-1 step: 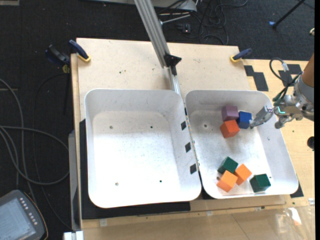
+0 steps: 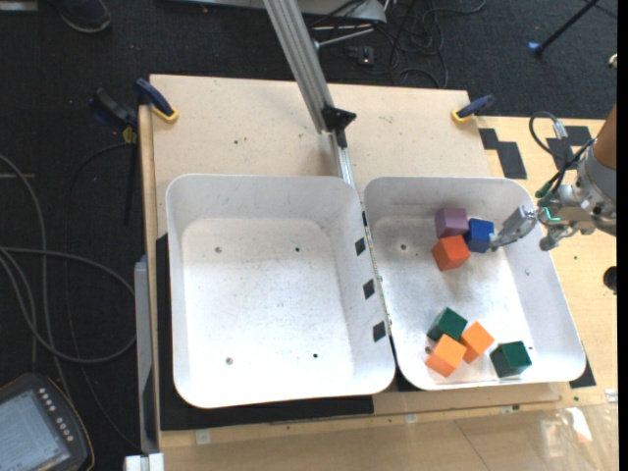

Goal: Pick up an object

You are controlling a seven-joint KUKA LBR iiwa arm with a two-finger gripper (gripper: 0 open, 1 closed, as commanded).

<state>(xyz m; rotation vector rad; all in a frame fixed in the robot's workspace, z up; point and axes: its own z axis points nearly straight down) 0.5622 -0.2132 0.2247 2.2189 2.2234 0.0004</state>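
Note:
The right bin (image 2: 549,292) holds several cubes. A purple cube (image 2: 451,221), a small blue cube (image 2: 480,234) and a red-orange cube (image 2: 451,252) cluster near its back. My gripper (image 2: 509,230) reaches in over the bin's right wall and sits right against the blue cube's right side. Whether it grips the cube is unclear. Near the front lie a dark green cube (image 2: 448,323), two orange cubes (image 2: 478,339) (image 2: 445,354) and a green cube (image 2: 510,358).
The left bin (image 2: 196,263) sits beside the right one, with black tabs along the shared edge. A slanted metal rail (image 2: 299,52) runs from the back toward the bins. Clamps (image 2: 157,101) (image 2: 473,108) hold the board's back corners.

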